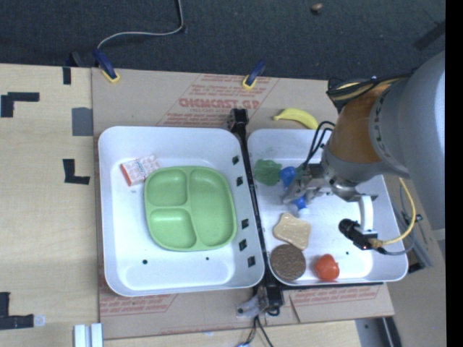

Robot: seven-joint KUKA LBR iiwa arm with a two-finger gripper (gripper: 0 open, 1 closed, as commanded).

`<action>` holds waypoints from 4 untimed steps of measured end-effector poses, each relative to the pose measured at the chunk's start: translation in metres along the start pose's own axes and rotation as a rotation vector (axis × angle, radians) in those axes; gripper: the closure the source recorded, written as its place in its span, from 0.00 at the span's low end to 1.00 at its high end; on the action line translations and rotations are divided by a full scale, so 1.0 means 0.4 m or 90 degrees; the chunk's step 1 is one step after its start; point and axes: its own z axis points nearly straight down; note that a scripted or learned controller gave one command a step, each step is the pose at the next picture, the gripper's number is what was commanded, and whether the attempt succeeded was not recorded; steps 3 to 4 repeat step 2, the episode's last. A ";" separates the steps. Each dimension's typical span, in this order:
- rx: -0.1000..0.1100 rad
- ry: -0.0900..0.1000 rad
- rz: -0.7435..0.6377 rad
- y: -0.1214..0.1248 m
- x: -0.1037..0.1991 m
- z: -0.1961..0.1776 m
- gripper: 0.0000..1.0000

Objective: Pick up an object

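A small blue object (289, 174) lies in the right bin (376, 270) beside a green lump (267, 171), and the gripper (300, 192) sits low just next to it, jaws' spread impossible to tell, so this looks like the reach-and-grasp step, with closing and lifting to follow.

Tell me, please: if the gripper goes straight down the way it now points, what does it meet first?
Probably the small blue object just under the gripper in the right bin, beside the green item. From above, depth is hard to judge.
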 end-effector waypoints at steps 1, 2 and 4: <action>0.004 0.003 -0.001 0.019 0.177 -0.221 1.00; 0.005 0.003 -0.002 0.039 0.315 -0.308 1.00; 0.005 0.003 -0.002 0.039 0.315 -0.308 1.00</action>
